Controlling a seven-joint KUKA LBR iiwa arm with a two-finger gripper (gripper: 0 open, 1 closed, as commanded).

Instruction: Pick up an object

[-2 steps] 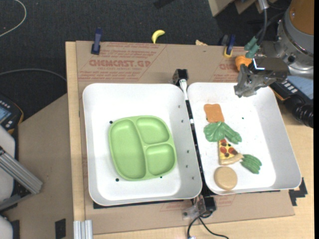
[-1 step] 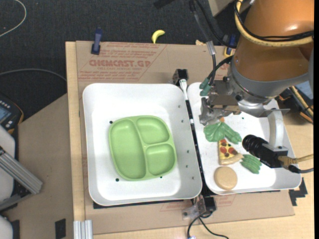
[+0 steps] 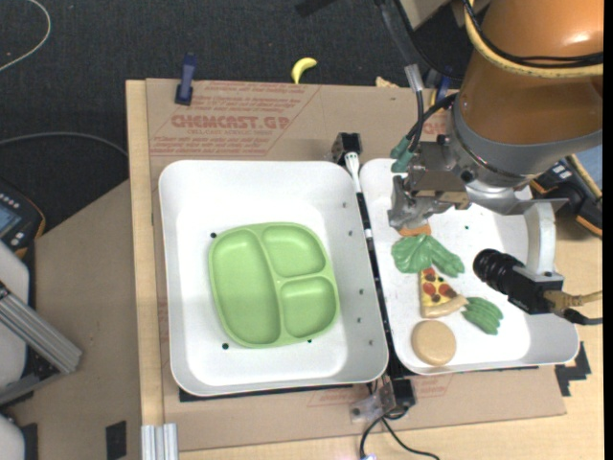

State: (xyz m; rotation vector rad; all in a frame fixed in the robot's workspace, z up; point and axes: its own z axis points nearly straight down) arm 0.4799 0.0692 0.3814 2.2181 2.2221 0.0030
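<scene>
Nothing lifted yet: gripper low in right bin, just above leafy green toy, grip state impossible to tell.

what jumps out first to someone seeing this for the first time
The orange-banded arm fills the upper right, its gripper low over toy food in the right bin. The green divided plate lies alone in the left bin. A pizza slice and leafy greens sit below the gripper.

Left bin open around green plate, right bin crowded with toys under arm
</scene>
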